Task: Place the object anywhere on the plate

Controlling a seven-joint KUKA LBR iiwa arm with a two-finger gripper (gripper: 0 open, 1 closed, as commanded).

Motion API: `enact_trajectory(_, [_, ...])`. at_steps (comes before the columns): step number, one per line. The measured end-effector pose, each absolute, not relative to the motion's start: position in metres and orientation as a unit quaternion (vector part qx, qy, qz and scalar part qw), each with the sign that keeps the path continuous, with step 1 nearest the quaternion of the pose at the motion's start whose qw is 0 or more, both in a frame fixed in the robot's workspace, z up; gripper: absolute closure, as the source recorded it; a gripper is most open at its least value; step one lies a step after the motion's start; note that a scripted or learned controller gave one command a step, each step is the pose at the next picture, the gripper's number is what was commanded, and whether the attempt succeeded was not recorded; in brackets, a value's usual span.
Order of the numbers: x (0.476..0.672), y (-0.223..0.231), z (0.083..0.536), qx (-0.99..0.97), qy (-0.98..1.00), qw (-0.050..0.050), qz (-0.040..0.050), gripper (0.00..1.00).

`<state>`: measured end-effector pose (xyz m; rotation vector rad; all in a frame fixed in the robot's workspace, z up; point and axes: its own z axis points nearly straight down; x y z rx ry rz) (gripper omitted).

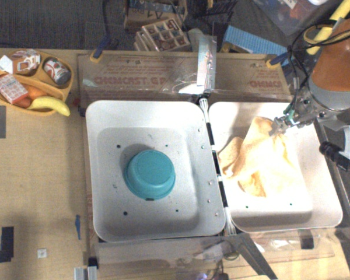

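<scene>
Near edge: left white bin (105, 214) with a teal plate (150, 174), looks like it sits upside down, roughly mid-bin, a bit near of centre. Nothing on it. Right white bin (321, 209) holds the task object, a yellow cloth (259, 159), crumpled, spread from the divider side toward the far right corner. One corner of the cloth is pulled up toward the claw (282, 123) at the far right of that bin; the claw looks pinched narrow on that corner, cloth between the tips, most of the fabric resting on the bin floor. Grey arm with orange band (337, 69) comes in from the far right.

Far left on the table (35, 185): yellow tray (0, 92) with a banana (51, 104), small boxes and cans. Clutter beyond the bins, not relevant.

Stage, my read: grasp just made, lift and carry to plate not yet done.

Risks: grip is on a thin corner only, so cloth may slip out on lift. Trailing fabric could drag over the divider between bins and snag. Plate is domed if inverted and small, so a limp cloth may slide off or land mostly on the bin floor. Release too early and it drops short of the plate.
</scene>
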<state>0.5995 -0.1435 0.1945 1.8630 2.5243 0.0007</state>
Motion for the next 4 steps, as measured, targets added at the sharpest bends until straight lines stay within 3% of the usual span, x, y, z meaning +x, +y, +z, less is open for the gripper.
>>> enact_trajectory(1, [0.600, -0.144, 0.225, 0.594, 0.805, 0.002, 0.0004, 1.00])
enact_trajectory(4, [0.578, 0.006, 0.239, 0.039, 0.999, 0.002, 0.0008, 1.00])
